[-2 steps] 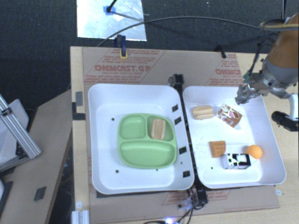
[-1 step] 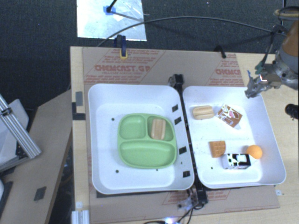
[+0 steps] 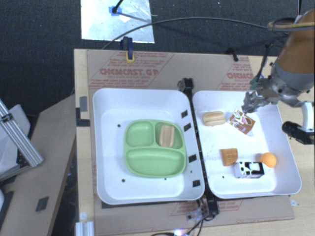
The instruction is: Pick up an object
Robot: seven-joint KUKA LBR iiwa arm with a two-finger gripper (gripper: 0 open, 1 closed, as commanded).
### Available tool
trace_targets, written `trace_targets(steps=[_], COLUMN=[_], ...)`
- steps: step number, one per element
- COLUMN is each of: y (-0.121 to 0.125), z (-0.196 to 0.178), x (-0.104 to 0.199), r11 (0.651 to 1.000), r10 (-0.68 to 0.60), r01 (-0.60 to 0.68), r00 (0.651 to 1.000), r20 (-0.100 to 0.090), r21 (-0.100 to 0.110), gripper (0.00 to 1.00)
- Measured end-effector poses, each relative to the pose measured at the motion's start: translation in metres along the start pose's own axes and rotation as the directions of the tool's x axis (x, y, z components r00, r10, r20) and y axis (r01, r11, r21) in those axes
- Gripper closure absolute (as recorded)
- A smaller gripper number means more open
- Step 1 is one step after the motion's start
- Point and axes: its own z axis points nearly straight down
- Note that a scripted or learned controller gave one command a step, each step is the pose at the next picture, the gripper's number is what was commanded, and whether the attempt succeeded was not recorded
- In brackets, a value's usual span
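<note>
Hovering gripper (image 3: pixel 252 103) over packet (image 3: pixel 241 122) (near bin's (image 3: pixel 283 132) far edge).

The arm (image 3: pixel 295 53) reaches in from the right edge of the view, its orange band uppermost and the grey wrist below it angling down and to the left. The end effector (image 3: pixel 251 104) points downward at the end of the wrist, dark and compact, held low.
</note>
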Motion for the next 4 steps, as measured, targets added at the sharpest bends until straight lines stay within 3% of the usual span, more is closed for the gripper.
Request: trace_targets(steps=[1,3,4], y=[-0.016,-0.055,-0.072], z=[0.017,0.009,0.028], x=[0.052,0.157,0.198], r11=[1.000,1.000,1.000], r10=[0.000,-0.002,0.000], r01=[0.000,0.002,0.000], r00=[1.000,1.000,1.000], r20=[0.000,-0.001,0.000], r21=[0.001,-0.001,0.000], gripper=[1.00,1.00,1.00])
